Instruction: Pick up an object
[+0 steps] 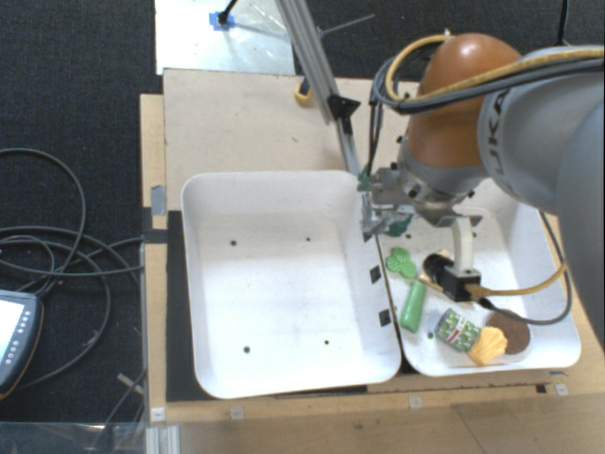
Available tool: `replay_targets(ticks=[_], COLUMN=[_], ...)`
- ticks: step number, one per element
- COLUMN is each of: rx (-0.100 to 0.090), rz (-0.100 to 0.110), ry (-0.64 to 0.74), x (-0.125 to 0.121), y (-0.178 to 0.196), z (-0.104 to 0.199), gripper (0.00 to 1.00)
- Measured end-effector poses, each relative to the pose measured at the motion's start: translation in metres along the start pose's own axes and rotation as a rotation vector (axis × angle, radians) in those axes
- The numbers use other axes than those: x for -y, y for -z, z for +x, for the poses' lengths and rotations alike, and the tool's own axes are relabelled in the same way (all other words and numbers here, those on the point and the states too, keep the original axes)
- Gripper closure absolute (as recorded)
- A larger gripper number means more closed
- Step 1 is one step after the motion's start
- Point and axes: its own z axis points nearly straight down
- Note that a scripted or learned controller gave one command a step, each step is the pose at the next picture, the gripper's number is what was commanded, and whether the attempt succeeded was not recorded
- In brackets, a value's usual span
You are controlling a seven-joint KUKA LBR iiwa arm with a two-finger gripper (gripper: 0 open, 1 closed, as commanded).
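My gripper (386,218) hangs over the left edge of the right bin (560,346), close to the wall shared with the left bin (274,282). A small teal-green bit (398,223) shows right at the gripper; I cannot tell what it is. Just below lies a green long-handled object (408,289), stretched along the bin's left side. Further toward the front right are a small green and white can (458,330), a yellow lumpy item (488,347) and a brown disc (511,332) behind it.
The grey arm and its orange band (458,93) cover the back of the right bin. A slanted metal rod (317,55) crosses the bench behind the bins. Cables and a handheld screen (14,334) lie on the floor at left.
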Motion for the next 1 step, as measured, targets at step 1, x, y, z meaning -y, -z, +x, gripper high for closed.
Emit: replay_targets(ticks=[1], rx=[0.001], rz=[0.001], ry=[-0.002], x=[0.0135], y=[-0.0037], z=[0.0437], gripper=[1.00])
